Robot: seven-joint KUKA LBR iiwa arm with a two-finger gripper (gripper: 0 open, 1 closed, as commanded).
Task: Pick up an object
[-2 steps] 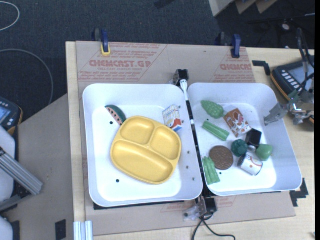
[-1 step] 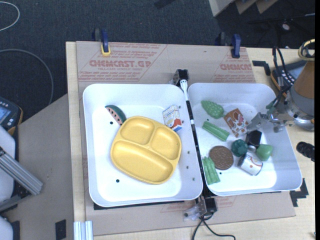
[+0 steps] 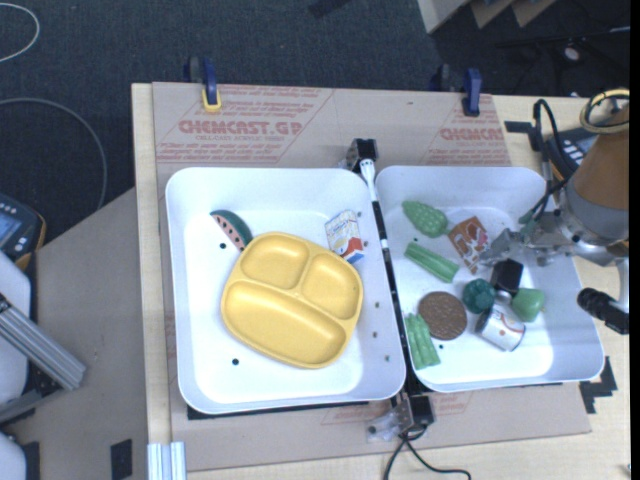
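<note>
Arm low over right bin (image 3: 560, 363), gripper (image 3: 507, 273) among clutter | jaws: can't tell if spread or pinching | candidates: teal object (image 3: 479, 294), brown disc (image 3: 442, 314), both in right bin | step: approach/grasp | next: likely close & lift straight up, check hold.

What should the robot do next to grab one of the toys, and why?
Probably lower the gripper a little, straight down. It sits over the crowded right bin, right beside the dark teal toy and the light green one, and I see nothing between its fingers. A short drop would likely put a toy within its grasp.
</note>
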